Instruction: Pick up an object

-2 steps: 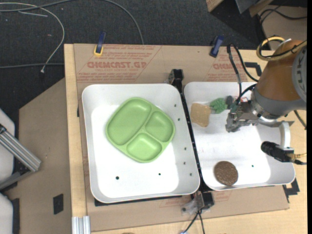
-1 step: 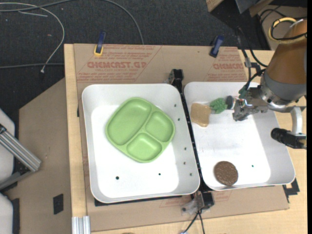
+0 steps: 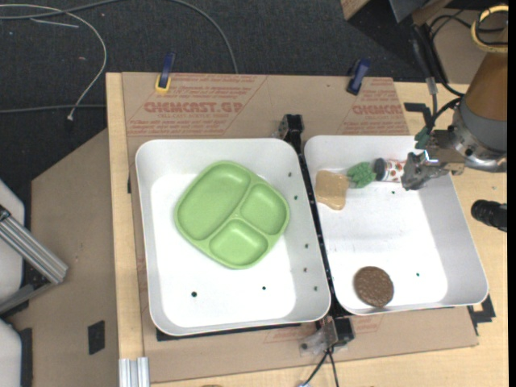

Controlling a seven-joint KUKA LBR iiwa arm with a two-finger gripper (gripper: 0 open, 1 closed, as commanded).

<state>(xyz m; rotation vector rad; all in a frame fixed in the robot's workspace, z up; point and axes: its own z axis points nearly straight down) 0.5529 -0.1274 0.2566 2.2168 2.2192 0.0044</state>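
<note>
jaws [image 3: 414, 173] low at far edge of right bin [image 3: 451, 240], can't tell how they stand or if they hold anything; green toy [image 3: 364, 172] just beside, tan piece [image 3: 331, 190] next to it. Risk: clipping the bin wall, or nudging the toy away and closing on air

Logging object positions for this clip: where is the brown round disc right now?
The brown round disc lies in the right bin, near its front edge toward the left corner, well apart from the tan piece and gripper.
</note>
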